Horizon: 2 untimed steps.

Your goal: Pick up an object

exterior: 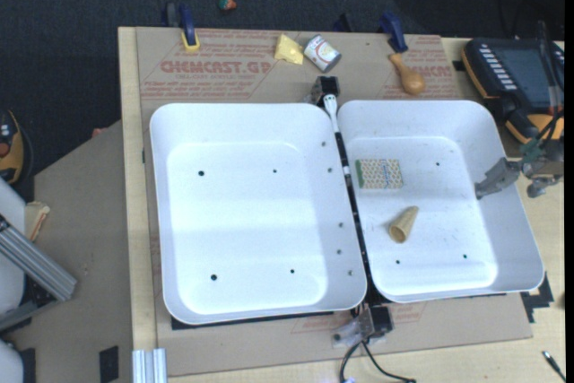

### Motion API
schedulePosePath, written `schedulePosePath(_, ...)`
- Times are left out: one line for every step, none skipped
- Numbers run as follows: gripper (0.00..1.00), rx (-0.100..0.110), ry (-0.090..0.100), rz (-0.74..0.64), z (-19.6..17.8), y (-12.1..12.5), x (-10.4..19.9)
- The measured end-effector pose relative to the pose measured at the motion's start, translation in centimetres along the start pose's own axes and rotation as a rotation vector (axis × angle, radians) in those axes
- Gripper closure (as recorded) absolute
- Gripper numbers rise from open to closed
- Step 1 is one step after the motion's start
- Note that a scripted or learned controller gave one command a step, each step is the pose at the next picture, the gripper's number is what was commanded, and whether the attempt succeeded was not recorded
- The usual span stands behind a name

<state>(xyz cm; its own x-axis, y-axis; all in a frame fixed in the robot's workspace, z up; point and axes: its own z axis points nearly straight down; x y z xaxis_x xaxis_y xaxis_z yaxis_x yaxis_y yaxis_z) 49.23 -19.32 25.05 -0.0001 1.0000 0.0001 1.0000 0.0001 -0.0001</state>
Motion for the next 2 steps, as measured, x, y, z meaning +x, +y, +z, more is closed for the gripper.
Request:
schedulePosePath(1.00,-0.004,-0.002,-0.001,-1.1,0.1,0.0)
schedulePosePath(1.00,-0.021,-0.011,0.001,-17.6,-0.2,-3.0)
